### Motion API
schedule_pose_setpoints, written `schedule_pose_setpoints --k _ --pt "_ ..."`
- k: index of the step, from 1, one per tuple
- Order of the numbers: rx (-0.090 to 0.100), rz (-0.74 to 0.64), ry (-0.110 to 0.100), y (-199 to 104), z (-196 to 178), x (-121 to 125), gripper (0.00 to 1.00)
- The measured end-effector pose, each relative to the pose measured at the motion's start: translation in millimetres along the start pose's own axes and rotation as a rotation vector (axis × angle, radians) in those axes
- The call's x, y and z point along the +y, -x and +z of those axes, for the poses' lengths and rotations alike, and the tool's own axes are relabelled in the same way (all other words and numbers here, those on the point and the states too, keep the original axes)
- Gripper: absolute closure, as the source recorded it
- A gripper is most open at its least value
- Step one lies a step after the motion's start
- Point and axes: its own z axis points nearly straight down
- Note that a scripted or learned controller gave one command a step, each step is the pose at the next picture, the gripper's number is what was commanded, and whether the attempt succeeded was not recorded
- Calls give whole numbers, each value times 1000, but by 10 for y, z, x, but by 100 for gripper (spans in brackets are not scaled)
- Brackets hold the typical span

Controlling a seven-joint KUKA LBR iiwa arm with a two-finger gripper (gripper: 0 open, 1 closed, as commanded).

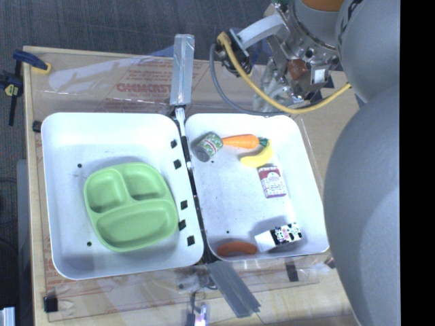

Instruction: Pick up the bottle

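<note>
The bottle (272, 180) lay at center right, its red label unreadable. The gripper (293, 87) hung upper right; its state could not be told.

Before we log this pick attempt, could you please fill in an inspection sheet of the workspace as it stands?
Surface: wooden bench bearing the left bin and right bin, side by side.
Job's things: bottle with a red label lying flat in the right bin, untouched.
Clutter: can, carrot, banana, carton and sausage in the right bin; green divided plate in the left.
Grippers: tool beyond the right bin's far rim; finger state unclear.
Cables: yellow hose looping by the tool.
Surroundings: dark floor.
</note>
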Motion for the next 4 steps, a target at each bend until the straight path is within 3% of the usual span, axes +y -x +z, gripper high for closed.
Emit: schedule_pose_setpoints --k 4 --pt "-4 -22 3 -30 -391 -31 100"
